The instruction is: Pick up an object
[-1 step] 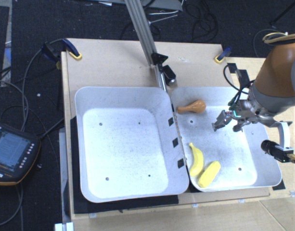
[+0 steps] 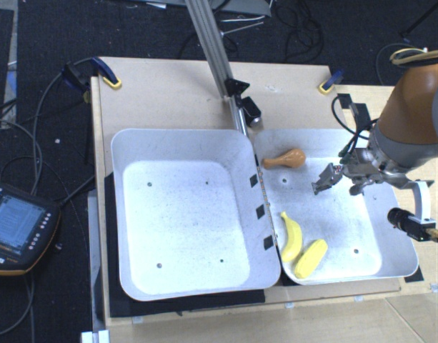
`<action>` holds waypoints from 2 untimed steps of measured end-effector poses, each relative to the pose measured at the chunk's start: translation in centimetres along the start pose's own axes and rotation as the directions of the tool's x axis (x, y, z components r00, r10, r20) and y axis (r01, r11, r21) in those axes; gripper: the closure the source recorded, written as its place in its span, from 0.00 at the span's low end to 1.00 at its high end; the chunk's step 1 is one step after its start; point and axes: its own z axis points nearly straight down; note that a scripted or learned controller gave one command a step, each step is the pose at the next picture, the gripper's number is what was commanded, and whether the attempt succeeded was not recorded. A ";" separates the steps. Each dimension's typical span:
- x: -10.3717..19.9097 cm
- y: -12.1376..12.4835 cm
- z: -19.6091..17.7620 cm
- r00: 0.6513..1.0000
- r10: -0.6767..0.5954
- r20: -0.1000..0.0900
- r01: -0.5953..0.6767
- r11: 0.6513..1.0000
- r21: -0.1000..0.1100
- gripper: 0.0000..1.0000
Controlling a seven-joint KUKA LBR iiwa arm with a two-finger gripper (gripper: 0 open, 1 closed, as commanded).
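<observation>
Camera view | gripper [image 2: 326,182] over right bin [image 2: 394,263], fingers spread, holding nothing | tan gourd-shaped toy [image 2: 286,159] at bin's far edge | banana [image 2: 291,236] and yellow lemon-like piece [image 2: 311,257] touching at near-left corner | left bin [image 2: 126,148] beside it on table [image 2: 168,84]

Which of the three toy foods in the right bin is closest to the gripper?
The tan drumstick, at the bin's far side; both yellow pieces lie at the near edge.

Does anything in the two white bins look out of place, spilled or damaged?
Nothing stands out. The yellow banana, the yellow oblong fruit and the tan drumstick-shaped toy lie loose in the right white bin, undamaged.
</observation>
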 end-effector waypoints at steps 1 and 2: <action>0.1 -0.1 6.3 1.000 0.000 -0.001 0.000 1.000 0.005 0.00; 0.2 -0.2 10.6 1.000 0.000 0.000 0.000 1.000 0.002 0.00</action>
